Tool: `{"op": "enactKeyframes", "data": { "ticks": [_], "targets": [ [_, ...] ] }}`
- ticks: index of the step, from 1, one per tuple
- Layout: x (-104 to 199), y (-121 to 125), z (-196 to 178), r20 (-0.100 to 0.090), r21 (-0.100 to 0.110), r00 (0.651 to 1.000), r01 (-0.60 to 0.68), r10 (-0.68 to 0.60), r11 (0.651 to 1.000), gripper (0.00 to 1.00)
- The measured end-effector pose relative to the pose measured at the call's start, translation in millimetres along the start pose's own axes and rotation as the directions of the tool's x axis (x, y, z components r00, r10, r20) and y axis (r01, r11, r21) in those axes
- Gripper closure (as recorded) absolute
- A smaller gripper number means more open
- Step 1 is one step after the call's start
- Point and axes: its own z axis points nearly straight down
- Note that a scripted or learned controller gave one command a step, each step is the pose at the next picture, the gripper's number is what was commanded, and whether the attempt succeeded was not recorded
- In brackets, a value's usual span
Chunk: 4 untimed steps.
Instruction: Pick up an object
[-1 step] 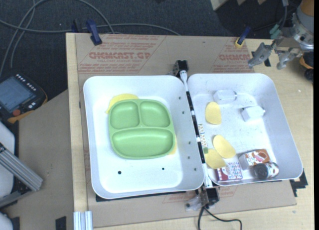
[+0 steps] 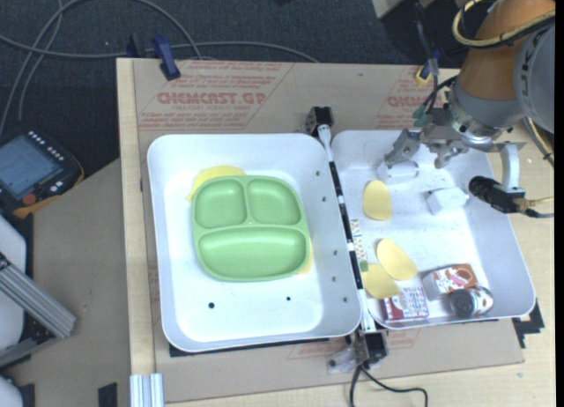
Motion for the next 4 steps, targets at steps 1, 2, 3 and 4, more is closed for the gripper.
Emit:
{"op": "enactKeyframes", "data": {
  "ticks": [1, 2, 3, 4],
  "targets": [
    [32.6, -18.4, 76.1, 0.0, 0.001, 1.0, -0.001, 0.001, 1.0, 0.0],
    [36.2, -18.3, 75.3, -0.001, 0.0, 1.0, -0.001, 0.001, 1.0, 0.0],
    [36.3, -17.8, 65.3, 0.0, -0.001, 1.0, -0.002, 0.002, 1.0, 1.0],
    [36.3, -17.9, 65.4, -0.001, -0.001, 1.0, -0.002, 0.002, 1.0, 0.0]
  ]
}}
